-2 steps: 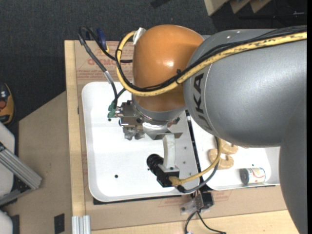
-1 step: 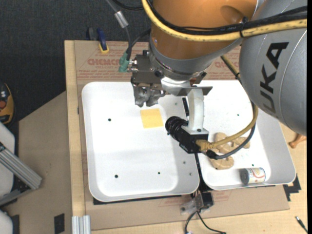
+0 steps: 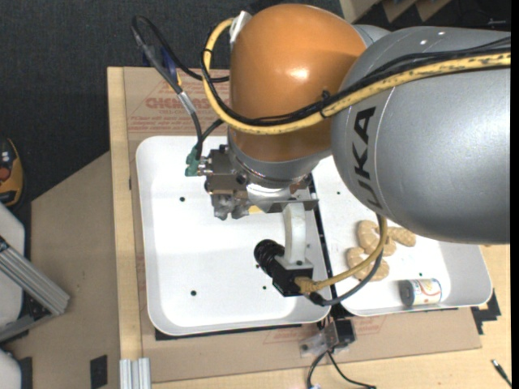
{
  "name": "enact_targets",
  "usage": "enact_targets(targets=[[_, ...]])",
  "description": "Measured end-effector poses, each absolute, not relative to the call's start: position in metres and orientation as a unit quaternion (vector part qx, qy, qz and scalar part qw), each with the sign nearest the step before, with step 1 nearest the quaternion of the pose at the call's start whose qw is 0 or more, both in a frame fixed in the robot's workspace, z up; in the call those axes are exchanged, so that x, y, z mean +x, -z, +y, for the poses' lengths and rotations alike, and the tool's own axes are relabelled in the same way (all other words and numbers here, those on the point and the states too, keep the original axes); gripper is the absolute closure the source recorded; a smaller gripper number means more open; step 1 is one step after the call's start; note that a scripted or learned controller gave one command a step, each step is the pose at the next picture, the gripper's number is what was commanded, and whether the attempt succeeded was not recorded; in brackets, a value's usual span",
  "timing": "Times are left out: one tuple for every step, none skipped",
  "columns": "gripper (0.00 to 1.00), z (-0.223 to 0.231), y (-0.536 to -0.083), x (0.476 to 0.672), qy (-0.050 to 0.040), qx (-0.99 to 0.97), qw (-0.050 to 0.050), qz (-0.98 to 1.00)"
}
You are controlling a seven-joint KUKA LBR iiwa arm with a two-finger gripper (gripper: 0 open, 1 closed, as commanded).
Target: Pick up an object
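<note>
The arm hangs over the left bin (image 3: 162, 241) at frame centre, its bulk hiding the fingers, so I cannot tell their opening, while pickable objects, tan pieces (image 3: 375, 243) and a small can (image 3: 419, 291), lie in the right bin (image 3: 466, 278) at lower right

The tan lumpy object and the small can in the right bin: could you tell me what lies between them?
Only bare white bin floor; in the camera view the tan lumpy object and small can lie apart.
</note>
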State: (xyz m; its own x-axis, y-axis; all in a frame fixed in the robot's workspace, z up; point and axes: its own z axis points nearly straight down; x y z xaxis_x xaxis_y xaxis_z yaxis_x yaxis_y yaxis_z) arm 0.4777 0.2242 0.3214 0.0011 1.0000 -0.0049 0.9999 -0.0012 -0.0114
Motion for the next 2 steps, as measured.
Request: enact_targets(targets=[[1.0, 0.224, -0.543, 0.498, 0.0104, -0.707, -0.004, -0.708], [1.0, 0.224, -0.385, 0.477, -0.0089, -0.707, 0.003, -0.707]])
